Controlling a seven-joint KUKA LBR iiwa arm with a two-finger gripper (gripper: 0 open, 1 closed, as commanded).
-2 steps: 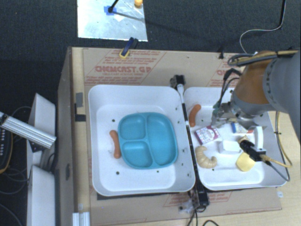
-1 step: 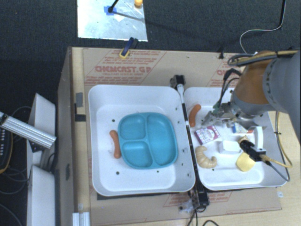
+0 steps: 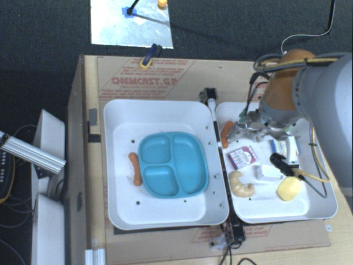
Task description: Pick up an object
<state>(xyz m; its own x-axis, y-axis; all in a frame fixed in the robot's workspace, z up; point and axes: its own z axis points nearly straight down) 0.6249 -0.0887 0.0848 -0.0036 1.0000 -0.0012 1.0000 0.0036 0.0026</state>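
My gripper (image 3: 252, 127) hangs low over the back left part of the right bin (image 3: 325, 206), under the grey arm with its orange band. Just left of it an orange sausage (image 3: 226, 133) lies against the bin's left wall. In front of the gripper lies a pink-and-white packet (image 3: 242, 157). A croissant (image 3: 241, 184), a small white block (image 3: 267, 173) and a yellow lemon (image 3: 289, 189) lie nearer the front. A white-and-blue packet (image 3: 283, 147) is partly hidden under the wrist.
The left bin (image 3: 118, 164) holds a blue divided plate (image 3: 173, 164) and a second orange sausage (image 3: 134, 168) to its left. A ridge (image 3: 216, 142) separates the two bins. Cardboard (image 3: 143, 76) lies behind them.
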